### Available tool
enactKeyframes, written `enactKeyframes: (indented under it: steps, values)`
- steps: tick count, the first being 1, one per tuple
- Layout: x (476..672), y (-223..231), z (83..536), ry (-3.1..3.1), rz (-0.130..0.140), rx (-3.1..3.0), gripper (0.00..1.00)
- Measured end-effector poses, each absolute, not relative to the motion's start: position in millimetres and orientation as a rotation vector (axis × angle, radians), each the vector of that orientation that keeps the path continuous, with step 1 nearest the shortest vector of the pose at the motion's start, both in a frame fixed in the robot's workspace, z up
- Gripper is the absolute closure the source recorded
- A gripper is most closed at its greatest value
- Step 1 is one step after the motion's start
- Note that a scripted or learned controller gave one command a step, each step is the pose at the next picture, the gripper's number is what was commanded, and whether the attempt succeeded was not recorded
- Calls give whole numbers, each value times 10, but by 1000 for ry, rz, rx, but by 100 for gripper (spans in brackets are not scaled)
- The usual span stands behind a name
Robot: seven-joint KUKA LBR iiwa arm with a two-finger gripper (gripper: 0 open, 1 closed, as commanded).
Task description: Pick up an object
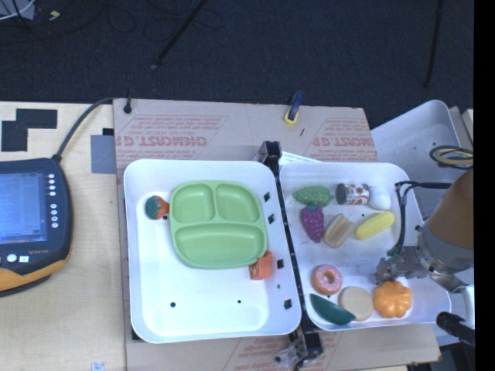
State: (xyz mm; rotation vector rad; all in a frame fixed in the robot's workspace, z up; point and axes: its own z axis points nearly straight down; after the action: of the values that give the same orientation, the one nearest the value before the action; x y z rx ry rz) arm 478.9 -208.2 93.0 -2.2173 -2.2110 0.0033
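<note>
My gripper (397, 269) hangs low over the right side of the right bin (410, 178), at the end of the arm that reaches in from the right. It is just above an orange pumpkin (392, 299) and right of a pink donut (326, 279). Nothing can be seen held in it. Further back in that bin lie a yellow corn cob (374, 225), a tan bread roll (338, 230), purple grapes (312, 222), a green broccoli (312, 195) and a small can (352, 194). A tan round biscuit (356, 302) and a dark green piece (331, 311) lie at the front.
The left bin (201, 315) holds a green divided plate (216, 224), a red-and-green ball (156, 206) at its left and an orange-red block (263, 267) at its front right. A pendant with a screen (31, 222) lies far left on the bench.
</note>
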Motion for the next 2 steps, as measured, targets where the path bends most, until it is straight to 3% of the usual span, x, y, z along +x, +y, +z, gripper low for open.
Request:
enactKeyframes:
  steps: [2]
  values:
    - [4664,-2075,1984,-2221,2,-2217,100]
